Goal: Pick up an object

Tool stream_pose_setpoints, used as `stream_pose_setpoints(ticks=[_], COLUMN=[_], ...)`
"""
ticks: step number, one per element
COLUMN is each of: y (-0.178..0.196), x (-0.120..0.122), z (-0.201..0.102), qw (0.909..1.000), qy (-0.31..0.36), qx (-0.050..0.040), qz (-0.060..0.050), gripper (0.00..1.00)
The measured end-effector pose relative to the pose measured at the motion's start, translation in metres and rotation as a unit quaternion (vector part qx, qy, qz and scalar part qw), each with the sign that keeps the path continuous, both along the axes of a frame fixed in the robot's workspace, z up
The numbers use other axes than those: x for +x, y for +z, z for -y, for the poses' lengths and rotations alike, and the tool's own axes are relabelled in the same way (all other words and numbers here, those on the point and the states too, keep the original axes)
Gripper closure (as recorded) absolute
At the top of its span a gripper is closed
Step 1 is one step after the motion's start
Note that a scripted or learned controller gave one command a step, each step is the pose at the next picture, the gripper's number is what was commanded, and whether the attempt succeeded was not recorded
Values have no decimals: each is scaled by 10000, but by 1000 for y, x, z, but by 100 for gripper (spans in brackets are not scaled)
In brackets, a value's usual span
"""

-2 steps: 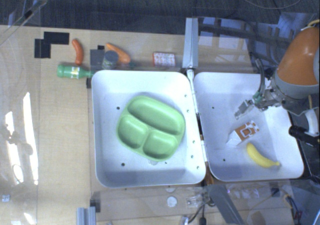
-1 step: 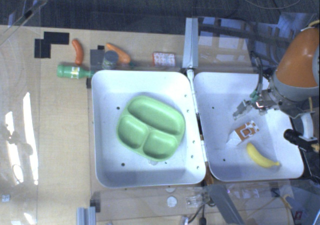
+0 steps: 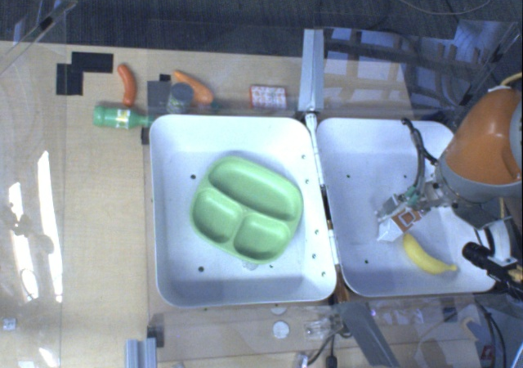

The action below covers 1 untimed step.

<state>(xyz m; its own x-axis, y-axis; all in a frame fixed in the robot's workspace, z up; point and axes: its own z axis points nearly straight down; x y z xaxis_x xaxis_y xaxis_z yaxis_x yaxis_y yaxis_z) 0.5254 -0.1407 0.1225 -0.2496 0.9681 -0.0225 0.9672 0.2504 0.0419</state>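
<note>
My tool low in R bin, grip state can't tell. Banana just beside, near front wall. L bin: green divided tray centred.

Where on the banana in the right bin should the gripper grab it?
Mid-body of the banana, from above, fingers closing across its narrow width. It lies flat on the right bin floor, long axis slanting down-right, and the gripper is just up-left of it.

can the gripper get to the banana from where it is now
Probably yes. The banana lies flat in the right bin, just below the gripper, with nothing on top of it. A small packet beside it might get nudged.
</note>
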Motion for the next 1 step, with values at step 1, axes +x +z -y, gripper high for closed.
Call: stream_pose_setpoints(ticks=[1], y=[-32], x=[-31], z=[24], qw=[9999], qy=[-2], qx=[29], qz=[-141], gripper=[0])
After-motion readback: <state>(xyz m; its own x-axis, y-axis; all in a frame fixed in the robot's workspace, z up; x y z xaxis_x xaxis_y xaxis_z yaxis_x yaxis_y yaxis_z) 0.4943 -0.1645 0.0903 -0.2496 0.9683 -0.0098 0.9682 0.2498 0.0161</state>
